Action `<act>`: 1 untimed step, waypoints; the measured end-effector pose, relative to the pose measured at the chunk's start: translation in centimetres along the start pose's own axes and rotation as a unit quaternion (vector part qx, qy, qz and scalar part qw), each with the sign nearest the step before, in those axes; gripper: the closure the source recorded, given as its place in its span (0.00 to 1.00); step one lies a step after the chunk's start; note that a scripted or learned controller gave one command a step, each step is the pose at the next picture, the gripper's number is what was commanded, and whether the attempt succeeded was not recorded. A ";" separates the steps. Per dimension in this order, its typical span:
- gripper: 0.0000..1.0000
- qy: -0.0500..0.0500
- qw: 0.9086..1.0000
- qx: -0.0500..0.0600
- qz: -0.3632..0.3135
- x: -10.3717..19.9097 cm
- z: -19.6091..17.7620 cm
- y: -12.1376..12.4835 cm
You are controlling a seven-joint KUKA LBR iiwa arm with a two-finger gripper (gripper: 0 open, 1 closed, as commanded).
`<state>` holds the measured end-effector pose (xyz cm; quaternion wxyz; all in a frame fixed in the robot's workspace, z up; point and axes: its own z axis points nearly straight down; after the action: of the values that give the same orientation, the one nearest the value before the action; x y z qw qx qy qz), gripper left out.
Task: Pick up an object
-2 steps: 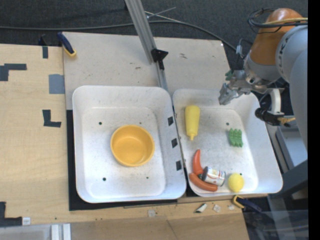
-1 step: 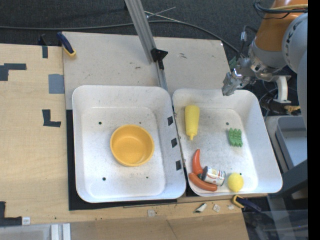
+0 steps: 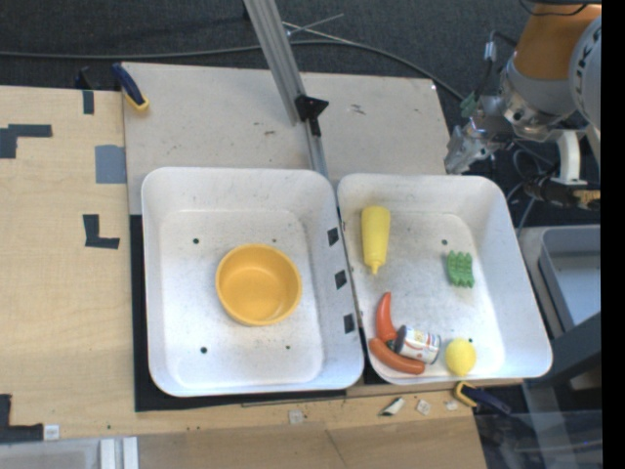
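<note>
The left bin lay well to the left of the gripper's fingers and lower in the view, and it held a yellow bowl standing upright near its middle, mouth up. A grey metal rail ran down at a slant from the top of the view to the gap between the two bins, also left of the fingers.

The right bin sat just below and left of the fingers. In it, a yellow squeeze bottle lay near the upper left, well apart from the fingers. Below it, near the bin's lower edge, a red-orange chili curved upward, an orange sausage-shaped piece lay along the rim, and a small jar with a white label lay on its side touching them. A yellow lemon-like ball sat just beside the jar. A small green ridged block lay alone, more or less straight below the fingers but well apart from them.

The gripper hung outside the right bin's upper right corner, under the orange band. Whether its fingers were spread or pressed together could not be told; nothing showed between them.
</note>
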<state>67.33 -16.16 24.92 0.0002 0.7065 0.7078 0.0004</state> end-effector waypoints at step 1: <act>1.00 0.001 1.000 0.002 -0.002 5.6 -0.5 -1.0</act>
<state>66.37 -10.53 25.43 -0.0020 0.7051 0.7091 -0.0002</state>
